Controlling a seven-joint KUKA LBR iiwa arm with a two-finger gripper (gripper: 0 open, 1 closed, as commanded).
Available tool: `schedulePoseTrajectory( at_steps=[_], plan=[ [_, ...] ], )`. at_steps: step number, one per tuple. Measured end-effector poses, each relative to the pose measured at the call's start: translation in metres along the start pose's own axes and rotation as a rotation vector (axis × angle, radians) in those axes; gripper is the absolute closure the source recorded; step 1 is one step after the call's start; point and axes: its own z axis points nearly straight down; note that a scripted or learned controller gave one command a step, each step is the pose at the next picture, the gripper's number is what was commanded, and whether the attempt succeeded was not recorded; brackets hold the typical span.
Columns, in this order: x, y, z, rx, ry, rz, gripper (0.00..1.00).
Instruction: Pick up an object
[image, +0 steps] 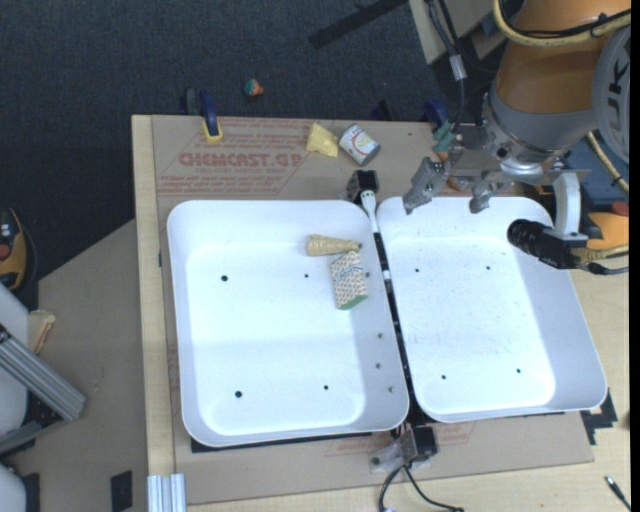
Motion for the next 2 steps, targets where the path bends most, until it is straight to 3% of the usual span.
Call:
schedulePoseTrajectory(
  at_steps=[1, 2],
  plan=[
    [-0.009, -0.001, -0.007, 0.003, -0.004, 0.013, 1.0],
    [-0.014, -0.061, -0.056, 0.004, -0.003, 0.016, 1.0]
  ],
)
